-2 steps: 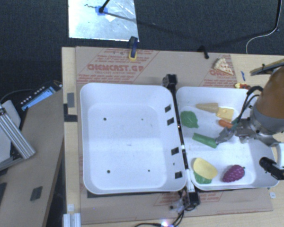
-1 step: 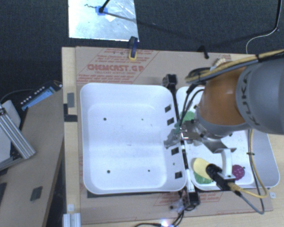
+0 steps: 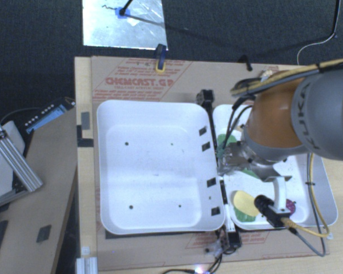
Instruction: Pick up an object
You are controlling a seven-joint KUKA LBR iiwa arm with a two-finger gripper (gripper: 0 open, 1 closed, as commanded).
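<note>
Honestly, your nearest candidate is the yellow piece (image 3: 245, 205) at the right bin's (image 3: 326, 210) near edge, about 6 o'clock from the arm's wrist. It looks like a small, rounded, light plastic toy, probably smooth and liable to slip, so I'd take it across its narrower width, squarely. Just beside it at 3 o'clock lies a small purple thing (image 3: 290, 206), too small to judge. A black, cable-fed part of the arm partly overhangs the yellow piece, so you may not have clean access from above.

Farther in, a green object (image 3: 228, 140) peeks out at the bin's left wall, mostly hidden under the arm (image 3: 297, 116); it sits tight to the rim, awkward to close on.

The hand (image 3: 231, 160) is down in that bin near the dividing edge, but you cannot tell its width from here.

The left bin (image 3: 154, 170) is smooth white plastic, slippery. Beyond, the worktop (image 3: 143, 79) shows printed cardboard, then dark carpet.
</note>
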